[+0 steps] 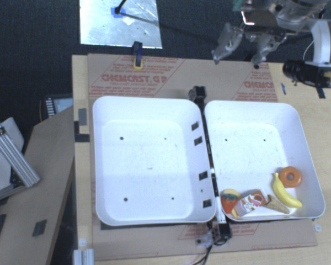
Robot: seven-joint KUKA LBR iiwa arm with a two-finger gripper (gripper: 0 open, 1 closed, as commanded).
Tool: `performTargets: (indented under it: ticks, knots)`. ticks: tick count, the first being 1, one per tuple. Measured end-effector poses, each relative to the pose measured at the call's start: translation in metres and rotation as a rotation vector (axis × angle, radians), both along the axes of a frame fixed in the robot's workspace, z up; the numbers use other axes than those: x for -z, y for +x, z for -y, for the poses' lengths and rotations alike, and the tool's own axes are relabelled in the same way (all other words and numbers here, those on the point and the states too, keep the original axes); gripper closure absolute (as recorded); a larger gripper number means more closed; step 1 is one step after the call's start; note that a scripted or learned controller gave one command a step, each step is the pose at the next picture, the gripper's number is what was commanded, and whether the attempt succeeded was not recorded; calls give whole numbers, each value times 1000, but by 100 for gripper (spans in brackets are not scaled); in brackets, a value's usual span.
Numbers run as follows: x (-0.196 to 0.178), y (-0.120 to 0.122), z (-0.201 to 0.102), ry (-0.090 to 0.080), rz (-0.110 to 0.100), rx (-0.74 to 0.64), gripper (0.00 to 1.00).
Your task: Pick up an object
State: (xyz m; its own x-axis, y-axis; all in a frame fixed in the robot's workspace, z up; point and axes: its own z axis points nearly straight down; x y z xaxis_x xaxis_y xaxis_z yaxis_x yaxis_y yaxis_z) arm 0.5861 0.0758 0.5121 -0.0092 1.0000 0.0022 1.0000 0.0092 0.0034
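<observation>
Here, curved yellow banana [286, 192], round orange doughnut [290, 176], smooth white bin [298, 126]

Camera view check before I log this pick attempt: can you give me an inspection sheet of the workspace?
Surface: wooden bench under a printed cardboard sheet bearing two white bins side by side.
Job's things: all in the right bin, near corner: a banana, an orange ring-shaped toy, a small printed carton, a round orange and red item, a tan wedge-shaped piece.
Left bin: dark specks on its floor.
Clutter: yellow and blue clamp at the cardboard's far edge; shiny metal plate beyond it.
Gripper: open, raised beyond the right bin's far edge, holding nothing.
Cables: wires near the clip at the bins' near junction.
Surroundings: aluminium rail at left, dark floor.
</observation>
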Motion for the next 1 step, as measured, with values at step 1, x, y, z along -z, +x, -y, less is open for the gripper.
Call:
performTargets:
  ticks: [1]
  knots:
    - [-25, -30, -56, 1, 1, -2, 0]
